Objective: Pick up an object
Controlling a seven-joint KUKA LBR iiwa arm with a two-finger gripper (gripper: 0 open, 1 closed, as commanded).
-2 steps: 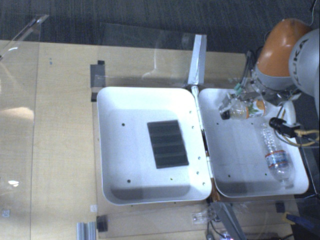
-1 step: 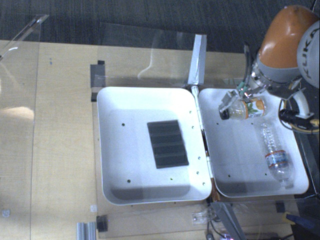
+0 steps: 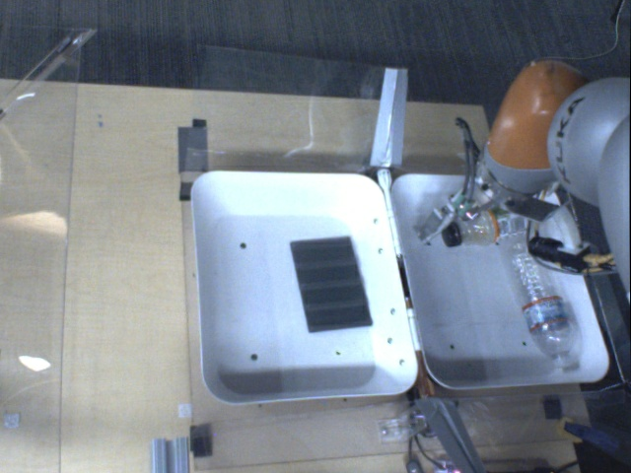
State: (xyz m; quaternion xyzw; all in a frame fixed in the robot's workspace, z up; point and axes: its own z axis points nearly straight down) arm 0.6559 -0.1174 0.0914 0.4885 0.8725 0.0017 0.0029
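Clear plastic is what I'm after: a water bottle [image 3: 541, 304] lies on its side in the right bin [image 3: 473, 358], near that bin's right wall, long axis running from upper left down to lower right, with what looks like a label band toward the lower end. My gripper [image 3: 452, 223] sits low over the same bin's upper left part, up and to the left of the bottle, apart from it. I cannot tell its state from here. I judge the coming reach must run down-right. A dark ribbed block [image 3: 330, 284] rests in the left bin [image 3: 222, 294].
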